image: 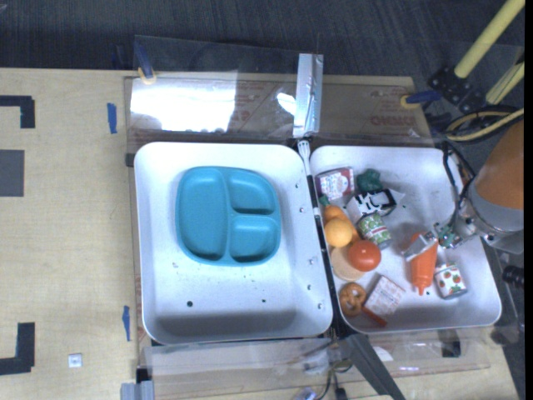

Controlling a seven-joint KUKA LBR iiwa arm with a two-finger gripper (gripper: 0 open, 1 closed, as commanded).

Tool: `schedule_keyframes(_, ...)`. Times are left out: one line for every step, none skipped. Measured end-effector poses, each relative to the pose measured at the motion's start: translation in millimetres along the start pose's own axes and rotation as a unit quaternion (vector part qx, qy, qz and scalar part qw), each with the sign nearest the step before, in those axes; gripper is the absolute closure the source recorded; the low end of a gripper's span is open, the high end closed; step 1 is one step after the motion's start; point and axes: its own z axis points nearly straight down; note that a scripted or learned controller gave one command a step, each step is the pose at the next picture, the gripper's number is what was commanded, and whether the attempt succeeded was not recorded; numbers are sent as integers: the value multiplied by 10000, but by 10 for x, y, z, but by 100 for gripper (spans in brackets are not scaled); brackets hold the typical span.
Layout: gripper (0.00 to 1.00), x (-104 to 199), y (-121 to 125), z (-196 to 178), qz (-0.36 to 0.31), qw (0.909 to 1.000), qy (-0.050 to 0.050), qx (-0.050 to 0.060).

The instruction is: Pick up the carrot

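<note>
The carrot [424, 266] lies in the right bin [479, 307] toward its near right side, long axis running near-to-far with a slight tilt, just near-left of the end effector [448, 236], whose spread I cannot tell.

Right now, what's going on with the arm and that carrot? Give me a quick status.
Gripper low in right bin, just above carrot's top end. Carrot lying on bin floor, not lifted. Red-spotted white box touching its right side.

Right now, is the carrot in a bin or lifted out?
In: the carrot lies on the right bin's floor beside a white spotted cube.
</note>
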Motion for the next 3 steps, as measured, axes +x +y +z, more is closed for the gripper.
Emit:
schedule_keyframes(100, 496, 419, -1182, -677, 9977, 13, 1)
schedule_keyframes(100, 857, 1043, -1232, 923, 9957, 35, 48)
schedule_keyframes(100, 763, 732, -422, 1992, 9799, 23, 57)
